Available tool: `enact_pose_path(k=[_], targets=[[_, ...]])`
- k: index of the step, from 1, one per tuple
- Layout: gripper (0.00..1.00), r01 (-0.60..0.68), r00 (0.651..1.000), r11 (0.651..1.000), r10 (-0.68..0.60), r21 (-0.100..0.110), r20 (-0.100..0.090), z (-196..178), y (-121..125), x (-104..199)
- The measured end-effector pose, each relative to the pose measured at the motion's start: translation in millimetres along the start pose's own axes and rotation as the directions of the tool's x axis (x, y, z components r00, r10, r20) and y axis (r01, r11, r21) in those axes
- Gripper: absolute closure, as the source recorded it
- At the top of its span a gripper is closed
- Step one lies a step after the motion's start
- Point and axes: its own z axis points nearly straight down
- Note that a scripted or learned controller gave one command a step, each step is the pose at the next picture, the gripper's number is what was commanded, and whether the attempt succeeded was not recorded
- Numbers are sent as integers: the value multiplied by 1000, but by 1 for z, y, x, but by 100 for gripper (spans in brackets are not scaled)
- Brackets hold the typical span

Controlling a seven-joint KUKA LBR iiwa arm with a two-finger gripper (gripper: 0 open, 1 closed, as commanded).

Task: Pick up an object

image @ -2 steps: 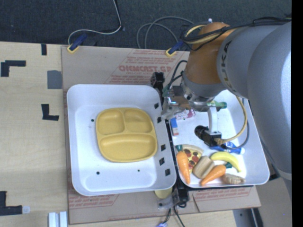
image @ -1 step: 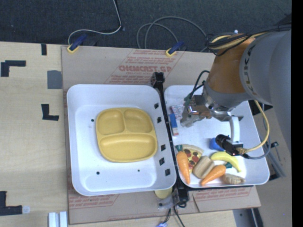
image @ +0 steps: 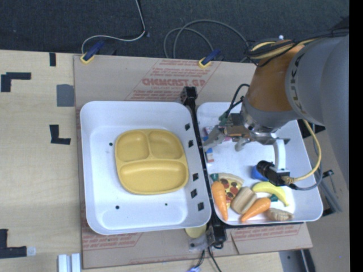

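Brown cardboard across a pale bench, dark floor beyond at 12 o'clock, with loose cables trailing over it. Two white bins side by side on the cardboard: left bin (image: 91, 152) holding a yellow divided plate (image: 151, 161) at its centre, right bin (image: 309, 200) holding the toy food.

Candidates all clustered at 6 o'clock of the right bin: an orange carrot (image: 219, 200) hard against the dividing wall, a pizza slice (image: 230, 184) just beside it, a tan bread piece (image: 243, 199) touching a second carrot (image: 257, 208), and a banana (image: 273, 192) at 4 o'clock of the group. Small beige piece (image: 280, 214) tucked against the near rim.

Gripper (image: 224, 134) low over the 10 o'clock part of the right bin, near the divider, well apart from the food. Open or closed: impossible to tell under the grey and orange wrist. Nothing visibly held.

Probably at the approach stage, with no pick made yet. To do it well:
- Choose the banana or the first carrot, as having the most free edge.
- Travel toward 6 o'clock before descending, staying clear of the divider.
- Align the grip across the narrow width, not along the length.
- Avoid the bread and second carrot pair; likely to nudge one while closing on the other.
- Lift straight up and check for something actually in the grip before moving off.
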Motion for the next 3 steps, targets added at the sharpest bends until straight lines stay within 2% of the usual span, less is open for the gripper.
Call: enact_pose_path(k=[1,2,3], targets=[[0,0,1000,1000,0,-5,0,0,58,-30],[0,-4,1000,1000,4,3,1,84,81,-86],[0,-12,1000,999,12,44,1,97,100,-67]])
